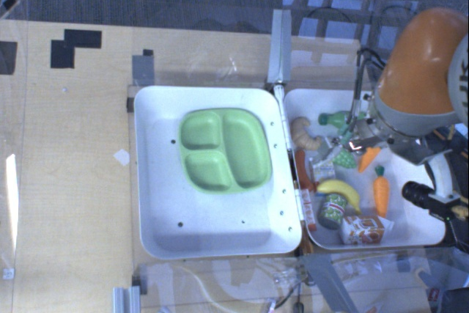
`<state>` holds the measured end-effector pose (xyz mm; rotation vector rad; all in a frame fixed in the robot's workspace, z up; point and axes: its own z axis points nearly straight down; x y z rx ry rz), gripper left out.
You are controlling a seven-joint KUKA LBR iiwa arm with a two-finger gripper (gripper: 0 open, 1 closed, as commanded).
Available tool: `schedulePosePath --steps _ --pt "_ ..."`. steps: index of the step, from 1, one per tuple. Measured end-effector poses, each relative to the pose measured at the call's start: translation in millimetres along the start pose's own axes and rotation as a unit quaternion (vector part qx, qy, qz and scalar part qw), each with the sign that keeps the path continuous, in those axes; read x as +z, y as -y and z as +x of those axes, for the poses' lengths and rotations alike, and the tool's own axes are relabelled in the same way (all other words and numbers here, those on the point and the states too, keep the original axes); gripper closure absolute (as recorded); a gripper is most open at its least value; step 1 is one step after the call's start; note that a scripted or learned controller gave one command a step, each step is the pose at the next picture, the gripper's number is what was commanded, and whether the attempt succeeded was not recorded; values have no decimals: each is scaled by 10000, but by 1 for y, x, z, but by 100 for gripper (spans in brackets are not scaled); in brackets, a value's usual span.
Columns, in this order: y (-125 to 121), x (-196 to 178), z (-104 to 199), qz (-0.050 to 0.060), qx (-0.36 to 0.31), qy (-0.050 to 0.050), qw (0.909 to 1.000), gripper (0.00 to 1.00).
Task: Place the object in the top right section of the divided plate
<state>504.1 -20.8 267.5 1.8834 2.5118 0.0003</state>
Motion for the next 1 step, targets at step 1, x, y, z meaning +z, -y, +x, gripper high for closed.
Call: schedulePosePath --steps 1 --pt "-3 -8 0 1 -39 7 10000 100"
